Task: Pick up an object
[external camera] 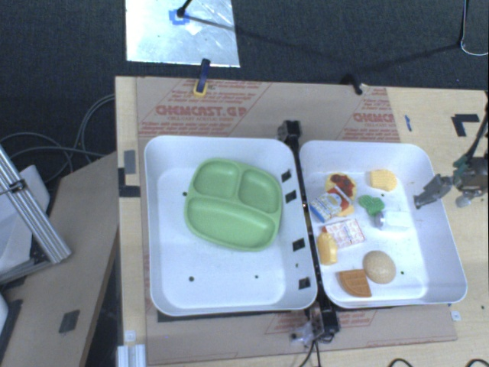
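— Starting with the biggest: what lay in the left bin (164, 228)?
— A green divided plate (233, 205). Toy food (348, 224) was scattered across the right bin (435, 258).
— And the gripper (447, 191)?
— Above that bin's right rim, fingers spread, holding nothing.

Single fixed camera, overhead, slanted down at both bins (306, 205).

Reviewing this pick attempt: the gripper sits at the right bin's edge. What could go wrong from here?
1. The gripper is level with the right bin's rim; dropping straight down might strike the wall.
2. The items are packed closely: the small packets and yellow bottle touch, so a grasp may catch two or slip.
3. The round beige piece could roll away from closing fingers.
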`<action>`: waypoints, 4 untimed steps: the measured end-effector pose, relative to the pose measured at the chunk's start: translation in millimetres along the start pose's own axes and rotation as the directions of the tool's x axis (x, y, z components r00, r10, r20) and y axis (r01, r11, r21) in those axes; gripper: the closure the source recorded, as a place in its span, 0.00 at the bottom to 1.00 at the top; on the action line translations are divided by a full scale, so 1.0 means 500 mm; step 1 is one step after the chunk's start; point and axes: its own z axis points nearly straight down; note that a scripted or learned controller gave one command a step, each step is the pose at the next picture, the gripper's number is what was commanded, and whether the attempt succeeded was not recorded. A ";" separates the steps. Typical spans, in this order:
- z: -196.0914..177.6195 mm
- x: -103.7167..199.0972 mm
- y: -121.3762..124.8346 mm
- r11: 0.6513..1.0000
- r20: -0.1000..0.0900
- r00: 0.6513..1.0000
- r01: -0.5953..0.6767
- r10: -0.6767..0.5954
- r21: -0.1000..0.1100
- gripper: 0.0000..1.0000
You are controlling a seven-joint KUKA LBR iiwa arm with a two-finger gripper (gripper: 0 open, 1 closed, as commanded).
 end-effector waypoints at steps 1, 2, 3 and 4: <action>-0.012 0.002 0.005 1.000 0.003 1.000 0.004 -0.004 -0.011 0.00; 0.070 0.003 0.006 1.000 0.002 1.000 0.002 -0.002 -0.009 0.00; 0.192 0.003 0.018 1.000 0.002 1.000 0.002 -0.002 -0.009 0.00; 0.286 0.001 0.001 1.000 0.001 1.000 0.001 -0.001 -0.007 0.00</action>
